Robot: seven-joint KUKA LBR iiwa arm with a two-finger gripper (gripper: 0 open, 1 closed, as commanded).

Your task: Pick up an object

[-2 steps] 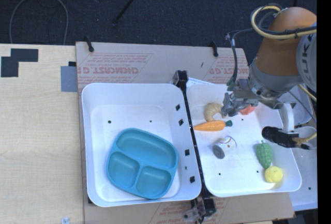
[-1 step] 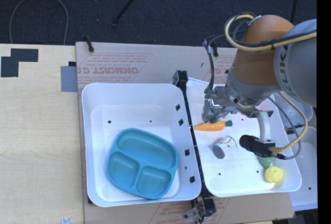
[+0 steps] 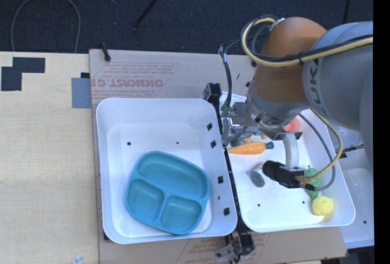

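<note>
View from above, at a slant, of two shallow white bins side by side. The grey arm with its orange band reaches in from the right, and its gripper (image 3: pixel 236 130) hangs low over the upper left corner of the right bin (image 3: pixel 277 211), close against the wall shared with the left bin (image 3: pixel 152 113). The wrist hides the gripper's tip, so whether it is open or closed cannot be told, and nothing is seen held in it. The nearest object is an orange toy carrot (image 3: pixel 247 149), lying in the right bin just below the gripper in this view, almost touching it. Its long axis runs nearly left to right, thick end toward the shared wall, green tip pointing right. A grasp would likely need to close across that axis, and the wall beside the thick end leaves little room. Also in the right bin are a small grey lump (image 3: pixel 258 178) lower down, a yellow ball-like toy (image 3: pixel 322 205) near the lower right corner, and a pink object (image 3: pixel 294 124) partly hidden behind the arm. The left bin holds a blue divided tray (image 3: pixel 167 192), well apart from the gripper.
</note>
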